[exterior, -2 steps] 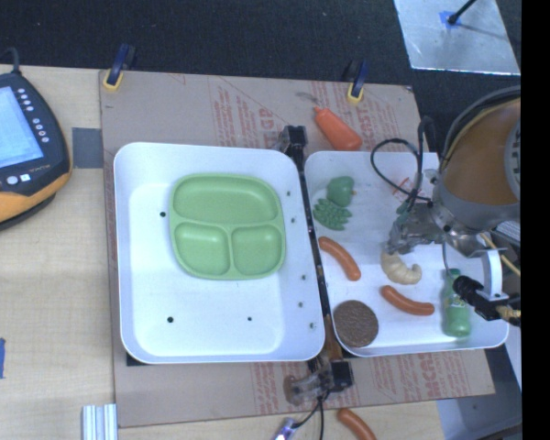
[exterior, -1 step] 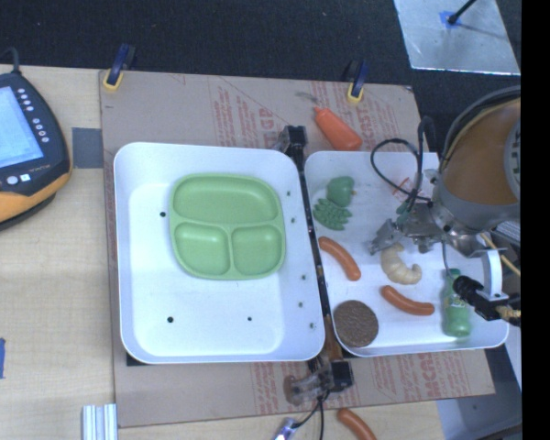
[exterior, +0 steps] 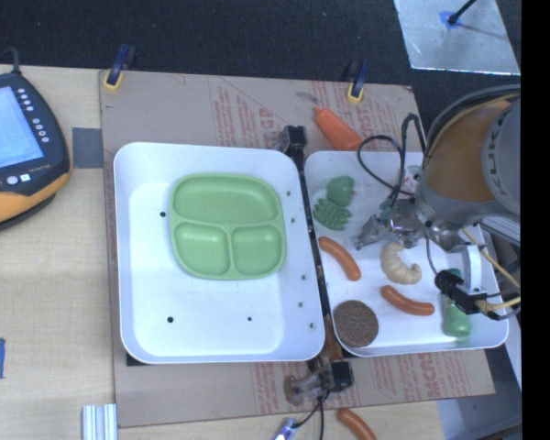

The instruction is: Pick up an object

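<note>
End effector [exterior: 382, 230] over right bin [exterior: 412, 345]

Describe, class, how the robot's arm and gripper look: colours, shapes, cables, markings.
The arm is a bulky rounded grey body with a broad orange band above the wrist. Thin black cables loop from it. The gripper is a small angular piece of bare grey metal. No markings are legible.

Probably robotics lab: teach pendant [exterior: 18, 145], clamped board [exterior: 257, 108].
</note>
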